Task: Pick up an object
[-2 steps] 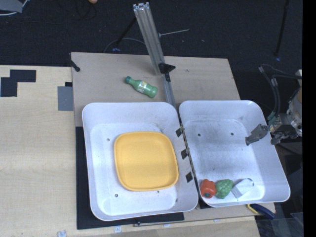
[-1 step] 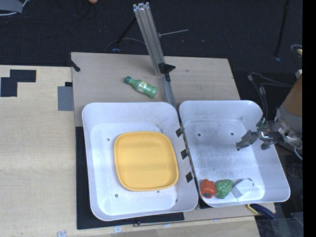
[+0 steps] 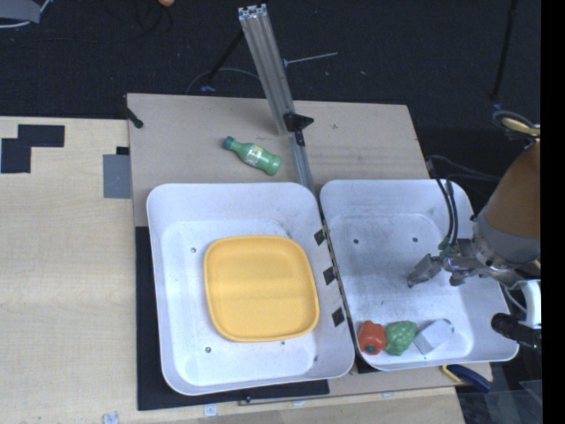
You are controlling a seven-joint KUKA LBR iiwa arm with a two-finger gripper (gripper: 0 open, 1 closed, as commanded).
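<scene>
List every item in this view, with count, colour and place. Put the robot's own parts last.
bins: two, white, side by side on the bench.
plate: one, yellow, square with rounded corners, flat in the left bin.
bottle: one, green with a pale label, lying on the bench behind the left bin.
red toy: one, red, at the near edge of the right bin.
green toy: one, green, bumpy, right beside the red toy.
grey block: one, pale grey, next to the green toy in the right bin.
metal rail: one, silver, slanting up from behind the bins.
arm: one, orange band and grey, entering from the right.
gripper: one, dark grey, over the right bin.
</scene>
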